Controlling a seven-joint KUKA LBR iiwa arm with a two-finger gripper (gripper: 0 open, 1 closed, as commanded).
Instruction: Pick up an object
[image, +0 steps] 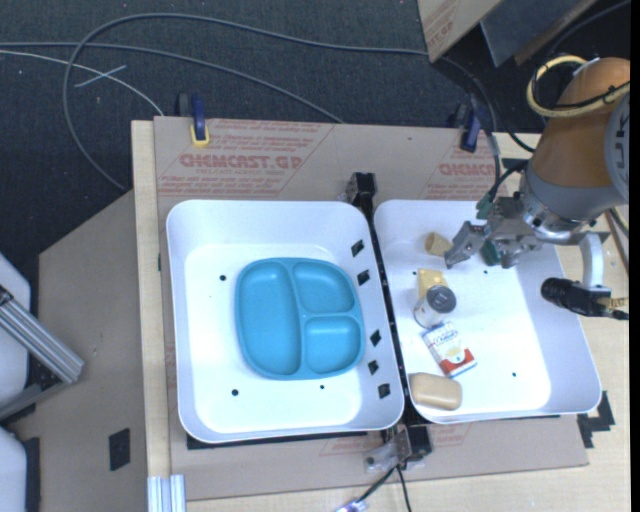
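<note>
The right bin (540, 340) holds several small objects along its left side. From far to near they are a small tan block (437, 243), a yellow block (430, 279), a little grey-topped can (436, 302), a red and white packet (449, 351) and a tan oval piece (436, 392). My gripper (475, 252) hangs over the far part of this bin, just right of the tan block. Its fingers are spread open with nothing between them.
A blue divided plate (300, 317) lies in the middle of the left bin (200, 260). A black divider with clips (372, 300) runs between the two bins. The arm's orange band (585, 95) rises at the upper right. Cables trail over the dark floor behind the bench.
</note>
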